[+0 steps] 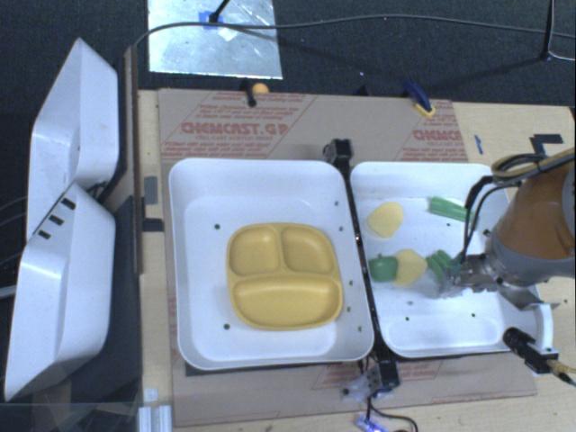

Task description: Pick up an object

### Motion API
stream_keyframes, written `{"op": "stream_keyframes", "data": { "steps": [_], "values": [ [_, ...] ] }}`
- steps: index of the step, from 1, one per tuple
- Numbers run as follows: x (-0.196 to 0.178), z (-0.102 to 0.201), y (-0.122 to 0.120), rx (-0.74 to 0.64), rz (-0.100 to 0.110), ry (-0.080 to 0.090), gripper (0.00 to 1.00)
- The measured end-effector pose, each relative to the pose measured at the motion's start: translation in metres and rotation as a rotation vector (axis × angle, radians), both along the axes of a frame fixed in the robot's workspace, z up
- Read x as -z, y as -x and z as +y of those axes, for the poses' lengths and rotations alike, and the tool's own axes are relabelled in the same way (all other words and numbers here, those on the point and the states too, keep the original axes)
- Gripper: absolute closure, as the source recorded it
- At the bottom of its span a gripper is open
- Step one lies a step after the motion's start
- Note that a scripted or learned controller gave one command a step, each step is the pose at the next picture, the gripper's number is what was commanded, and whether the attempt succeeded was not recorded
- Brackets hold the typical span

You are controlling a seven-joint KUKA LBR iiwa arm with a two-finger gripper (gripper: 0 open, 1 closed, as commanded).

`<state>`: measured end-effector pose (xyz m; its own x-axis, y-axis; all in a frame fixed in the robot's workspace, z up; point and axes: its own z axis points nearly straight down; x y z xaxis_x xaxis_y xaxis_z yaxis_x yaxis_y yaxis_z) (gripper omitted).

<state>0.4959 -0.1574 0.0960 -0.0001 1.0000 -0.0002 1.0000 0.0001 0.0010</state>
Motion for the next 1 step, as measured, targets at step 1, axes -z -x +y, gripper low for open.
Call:
{"op": "stream_keyframes", "data": {
  "steps": [1],
  "values": [
    [-0.0531,-0.0012,0.0087,0.000,-0.004,0.001,1.00]
  ]
}}
